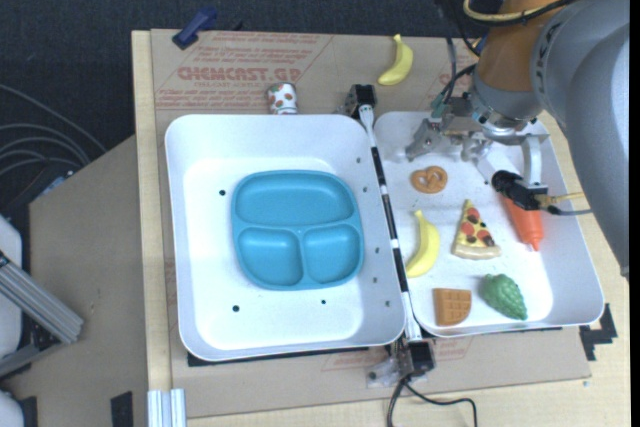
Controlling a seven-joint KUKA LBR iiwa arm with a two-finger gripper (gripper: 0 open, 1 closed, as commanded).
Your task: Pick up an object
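The right bin (575, 287) holds a brown pretzel (430, 179), a yellow banana (424, 246), a pizza slice (475, 233), an orange carrot (529, 223), a waffle square (452, 305) and a green leafy piece (505, 296). My gripper (446, 146) hangs over the bin's far end, just above and behind the pretzel. Its fingers stand spread and open with nothing between them. The arm's grey body and orange band come in from the upper right.
A blue three-part tray (297, 227) lies in the left bin (190, 215). On the bench behind the bins lie a second banana (397, 63), a small spotted toy (283, 97) and a blue object (193, 28).
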